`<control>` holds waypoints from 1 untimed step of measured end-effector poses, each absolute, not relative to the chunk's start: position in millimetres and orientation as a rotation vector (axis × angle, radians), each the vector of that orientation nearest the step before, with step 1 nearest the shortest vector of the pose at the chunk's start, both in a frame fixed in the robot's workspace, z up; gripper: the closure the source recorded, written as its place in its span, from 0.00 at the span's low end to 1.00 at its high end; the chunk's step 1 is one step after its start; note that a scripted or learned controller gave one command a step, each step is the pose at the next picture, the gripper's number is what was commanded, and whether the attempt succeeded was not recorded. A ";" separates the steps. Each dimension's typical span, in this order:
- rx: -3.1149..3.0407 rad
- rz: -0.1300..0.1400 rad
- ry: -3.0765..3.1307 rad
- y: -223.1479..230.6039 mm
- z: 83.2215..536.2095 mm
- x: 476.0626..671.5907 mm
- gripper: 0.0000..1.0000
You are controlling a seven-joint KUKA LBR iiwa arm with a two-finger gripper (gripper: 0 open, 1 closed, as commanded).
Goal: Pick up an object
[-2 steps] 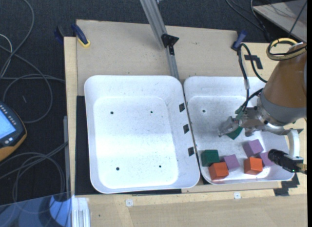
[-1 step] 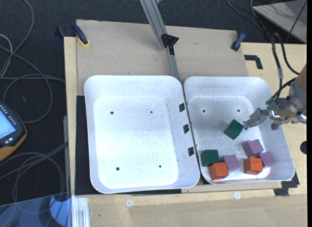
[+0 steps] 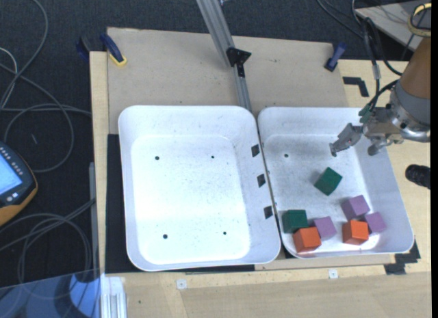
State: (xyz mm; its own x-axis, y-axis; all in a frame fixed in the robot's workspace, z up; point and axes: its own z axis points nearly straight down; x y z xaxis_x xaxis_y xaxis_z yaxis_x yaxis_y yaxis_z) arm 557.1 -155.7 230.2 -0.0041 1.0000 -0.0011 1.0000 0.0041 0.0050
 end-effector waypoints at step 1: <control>2.215 0.010 2.217 -94.5 113.9 533.3 0.00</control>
State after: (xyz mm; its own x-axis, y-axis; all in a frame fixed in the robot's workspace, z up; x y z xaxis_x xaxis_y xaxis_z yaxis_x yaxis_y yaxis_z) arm 533.3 -94.5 113.9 -0.0005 1.0000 -0.0011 1.0000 0.0005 0.0099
